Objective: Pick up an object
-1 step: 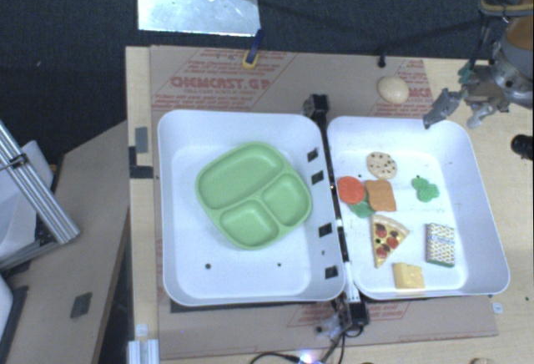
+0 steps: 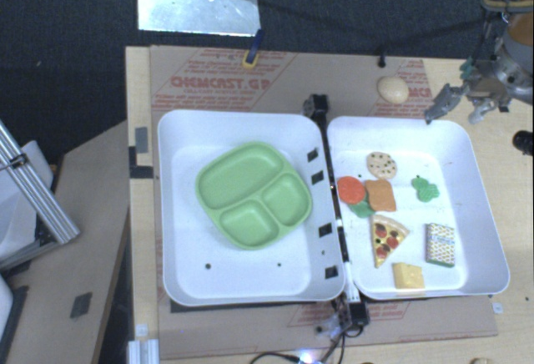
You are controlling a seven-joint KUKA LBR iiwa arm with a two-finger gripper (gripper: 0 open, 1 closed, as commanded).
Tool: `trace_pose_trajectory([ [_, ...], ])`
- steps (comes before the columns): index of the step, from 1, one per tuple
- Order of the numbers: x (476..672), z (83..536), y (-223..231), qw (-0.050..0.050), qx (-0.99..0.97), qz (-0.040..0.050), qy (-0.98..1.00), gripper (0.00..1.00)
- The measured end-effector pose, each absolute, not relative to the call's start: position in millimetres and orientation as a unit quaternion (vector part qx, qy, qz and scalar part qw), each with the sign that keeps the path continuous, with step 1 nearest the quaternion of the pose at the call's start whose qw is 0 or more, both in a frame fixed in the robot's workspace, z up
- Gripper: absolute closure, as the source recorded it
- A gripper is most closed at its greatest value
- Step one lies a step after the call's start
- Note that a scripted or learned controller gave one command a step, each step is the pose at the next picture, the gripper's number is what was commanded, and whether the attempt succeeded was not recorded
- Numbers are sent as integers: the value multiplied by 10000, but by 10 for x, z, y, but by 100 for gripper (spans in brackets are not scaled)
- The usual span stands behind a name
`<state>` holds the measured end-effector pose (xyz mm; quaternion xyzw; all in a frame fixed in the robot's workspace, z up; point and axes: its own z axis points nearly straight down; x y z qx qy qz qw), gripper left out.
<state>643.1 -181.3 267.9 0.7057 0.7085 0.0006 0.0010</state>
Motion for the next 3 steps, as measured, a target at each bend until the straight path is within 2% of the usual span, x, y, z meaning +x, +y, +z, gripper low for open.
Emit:
trace_pose_trajectory([
  [2,6546,1782,-1832,-3,7051,-5,7091,0],
  [3,6473,1334,-1843,-5,7065,-6,7077,0],
])
